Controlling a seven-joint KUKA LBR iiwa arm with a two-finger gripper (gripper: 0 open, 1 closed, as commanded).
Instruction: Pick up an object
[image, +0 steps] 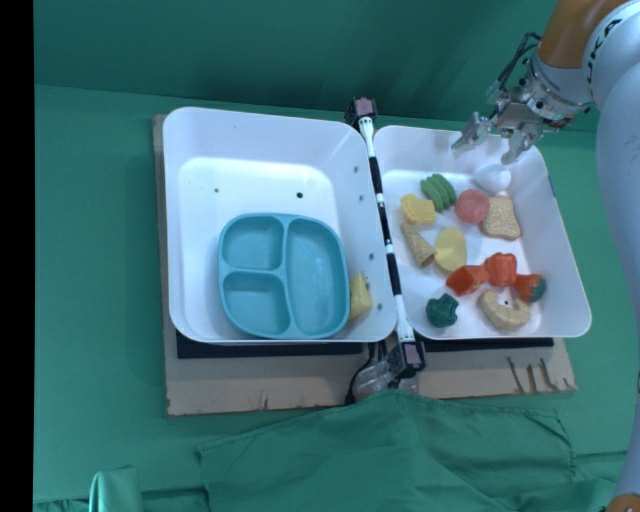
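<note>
Plainly, gripper (492, 140) open above white egg (492, 178); lettering on arm (603, 42) unreadable.

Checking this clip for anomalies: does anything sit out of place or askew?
One yellow piece lies in the left bin, wedged between the blue divided plate and the bin wall, apart from the other toy foods in the right bin.

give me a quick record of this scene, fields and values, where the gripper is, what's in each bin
gripper: open, hovering above the far edge of the right bin, nothing between its fingers
nearest item: white egg-shaped piece, just below the gripper
right bin: assorted toy foods, including a green pea pod, a toast slice and a red pepper
left bin: blue divided plate, with a yellow piece beside its right edge
pick status: not yet done
</note>
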